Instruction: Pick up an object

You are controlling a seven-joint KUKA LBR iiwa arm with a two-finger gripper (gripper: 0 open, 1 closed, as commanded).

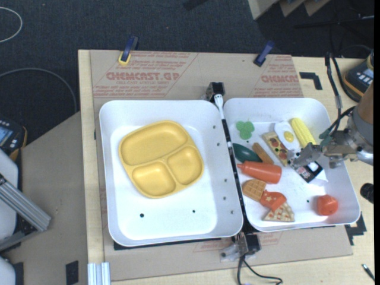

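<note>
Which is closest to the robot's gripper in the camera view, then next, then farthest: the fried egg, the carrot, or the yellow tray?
From the gripper:
1. Fried egg, just up-left, right bin.
2. Carrot, further left, same bin.
3. Yellow tray, left bin.

Dark carpeted floor (89,16) around a cardboard-topped bench (196,70), cables (9,22) at left

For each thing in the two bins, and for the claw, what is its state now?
Yellow divided plate: right way up in the left bin, nothing in its compartments.
Toy carrot: lying flat in the right bin.
Toy corn: lying flat.
Fried egg toy: flat, beside the corn.
Toy tomato: resting apart near the front corner.
Pizza slice toy: lying flat.
Claw: low over the right bin.
</note>
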